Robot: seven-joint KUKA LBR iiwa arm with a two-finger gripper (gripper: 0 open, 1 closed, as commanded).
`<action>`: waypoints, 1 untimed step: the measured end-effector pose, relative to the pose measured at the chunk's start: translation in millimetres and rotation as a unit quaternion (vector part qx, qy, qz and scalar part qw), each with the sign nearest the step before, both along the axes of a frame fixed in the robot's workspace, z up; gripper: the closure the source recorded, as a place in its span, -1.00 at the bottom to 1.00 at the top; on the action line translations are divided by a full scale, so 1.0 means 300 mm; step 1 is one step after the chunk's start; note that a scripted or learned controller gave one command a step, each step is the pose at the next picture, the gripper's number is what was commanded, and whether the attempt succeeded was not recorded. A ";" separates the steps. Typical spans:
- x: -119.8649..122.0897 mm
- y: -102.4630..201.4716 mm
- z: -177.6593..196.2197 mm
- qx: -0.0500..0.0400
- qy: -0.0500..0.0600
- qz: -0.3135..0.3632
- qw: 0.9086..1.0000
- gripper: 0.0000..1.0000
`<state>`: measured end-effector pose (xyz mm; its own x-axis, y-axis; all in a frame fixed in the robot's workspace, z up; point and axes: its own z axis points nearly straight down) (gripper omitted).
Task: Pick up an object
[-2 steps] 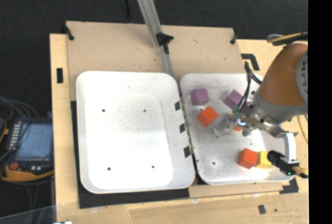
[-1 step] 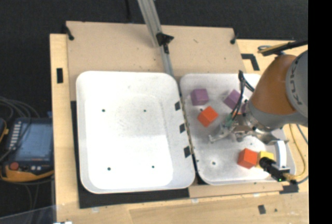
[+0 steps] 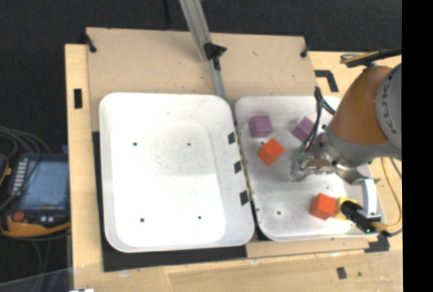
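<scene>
Four blocks: all lie in the right bin [image 3: 281, 220] on the counter [image 3: 183, 61] — two purple blocks [image 3: 260, 126] [image 3: 304, 128] near the far wall, one orange block [image 3: 270, 151] toward the middle, a second orange block [image 3: 323, 206] near the front right corner.
Likely target: the middle orange block, judged nearest to the tool [image 3: 302, 169], which hovers just to its right, apart from it.
Tool state: cannot tell; the wrist and arm body hide the tip from this slanted view.
Handling: the blocks look small, light and stiff, probably foam or wood; unlikely to deform or break, though a light cube may skid on the smooth bin floor if nudged.
Where to take hold: across two opposite flat faces, approaching from above; the middle orange block sits turned at an angle, so the tool would need to line up with its faces, not its corners.
Left bin [image 3: 111, 149]: bears only a few dark dots.
Writing: partial dark letters on the arm's orange band [image 3: 362, 115], too cut off to read; none legible on the blocks.
</scene>
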<state>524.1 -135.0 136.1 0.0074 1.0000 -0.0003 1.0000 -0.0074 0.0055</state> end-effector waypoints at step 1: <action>-0.026 -0.002 0.167 -0.001 0.000 0.002 1.000 1.00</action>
